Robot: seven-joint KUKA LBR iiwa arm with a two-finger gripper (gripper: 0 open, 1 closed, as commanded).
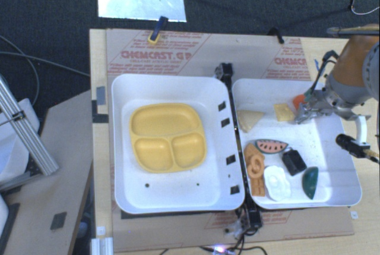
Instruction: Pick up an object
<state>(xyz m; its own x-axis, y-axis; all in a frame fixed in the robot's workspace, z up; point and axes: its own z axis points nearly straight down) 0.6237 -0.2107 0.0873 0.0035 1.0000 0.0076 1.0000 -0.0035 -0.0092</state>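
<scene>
Objects for picking lie in the right bin (pixel 344 147), while the left bin (pixel 172 188) carries a yellow divided plate (pixel 168 136) with three compartments, resting flat near that bin's middle. Both white bins sit side by side on a bench (pixel 178 52) covered with brown printed board.

Going rightward into the right bin: a pale wedge that looks like a cheese slice (pixel 248 119) lies near the bin's left wall. Below it sits a toy watermelon slice (pixel 271 145), and under that an orange pretzel-like piece (pixel 256 168) lies along the left wall. A white lumpy item (pixel 277 182) rests just beside the orange piece, near the front wall. A small black block (pixel 293 161) lies just right of the watermelon slice, and a dark green piece (pixel 310 182) sits near the front right corner. A yellow block (pixel 284 112) lies toward the back of the bin.

At the right, the grey arm with its orange band reaches in, and the pincer (pixel 304 111) hangs low over the back of the right bin, just beside the yellow block. Whether its fingers are apart or together I cannot tell.
</scene>
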